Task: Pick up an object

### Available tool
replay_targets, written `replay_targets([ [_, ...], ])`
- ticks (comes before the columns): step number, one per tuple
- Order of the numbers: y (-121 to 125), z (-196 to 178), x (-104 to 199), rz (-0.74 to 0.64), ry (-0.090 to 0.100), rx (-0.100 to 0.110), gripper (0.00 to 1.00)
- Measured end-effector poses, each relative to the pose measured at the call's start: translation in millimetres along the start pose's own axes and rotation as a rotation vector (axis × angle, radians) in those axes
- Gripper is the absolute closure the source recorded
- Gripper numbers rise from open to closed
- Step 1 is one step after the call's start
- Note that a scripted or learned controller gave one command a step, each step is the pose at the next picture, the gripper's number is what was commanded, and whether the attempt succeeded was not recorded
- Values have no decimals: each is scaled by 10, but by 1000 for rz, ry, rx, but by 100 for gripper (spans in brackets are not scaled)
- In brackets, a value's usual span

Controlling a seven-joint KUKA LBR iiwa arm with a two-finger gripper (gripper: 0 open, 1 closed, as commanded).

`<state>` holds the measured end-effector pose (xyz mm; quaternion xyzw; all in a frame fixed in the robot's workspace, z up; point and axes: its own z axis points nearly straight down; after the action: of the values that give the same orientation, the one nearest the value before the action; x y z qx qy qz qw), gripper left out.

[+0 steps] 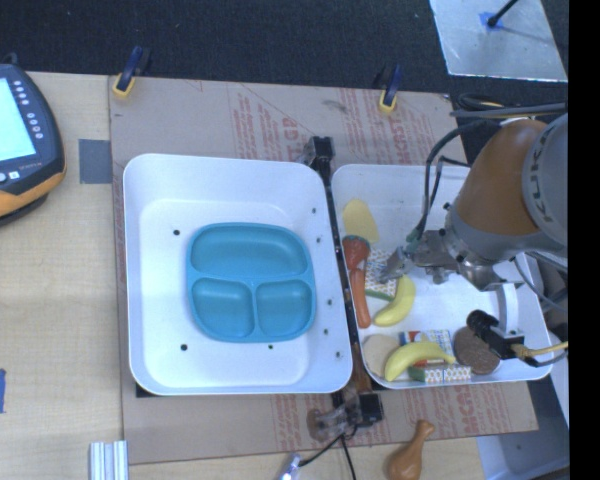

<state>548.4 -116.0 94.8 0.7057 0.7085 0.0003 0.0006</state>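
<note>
The grey two-finger gripper (398, 263) hangs low over the right-hand shallow white bin (380, 180), its tip among the toy food near the bin's left wall; from this slanted overhead camera I cannot tell how it is set, since the metal tip blurs into the clutter under it. Just below the tip lies a small yellow plastic banana (396, 303), beside a long orange carrot-shaped toy (358, 280) that runs along the wall, and above them a pale yellow pear-shaped piece (359, 219). Nearer the front of the bin are a second yellow banana (416, 356) and a round brown disc, perhaps a toy biscuit (474, 349). The left-hand white bin (140, 268) bears a blue three-compartment plastic plate (250, 280). The small banana looks the likeliest target: judged light, stiff and hollow, with a smooth curved skin that could squirt out of a pinch. It is best taken across its thick middle, fingers square to the curve, clear of the carrot.
</note>
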Motion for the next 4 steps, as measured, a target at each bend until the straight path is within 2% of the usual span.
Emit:
replay_targets([
  [1, 790, 24, 151, 1, 1, 3, 0],
  [2, -20, 34, 202, -2, 0, 6, 0],
  [3, -728, 34, 64, -2, 0, 5, 0],
  [4, -714, -70, 57, -8, -1, 4, 100],
])
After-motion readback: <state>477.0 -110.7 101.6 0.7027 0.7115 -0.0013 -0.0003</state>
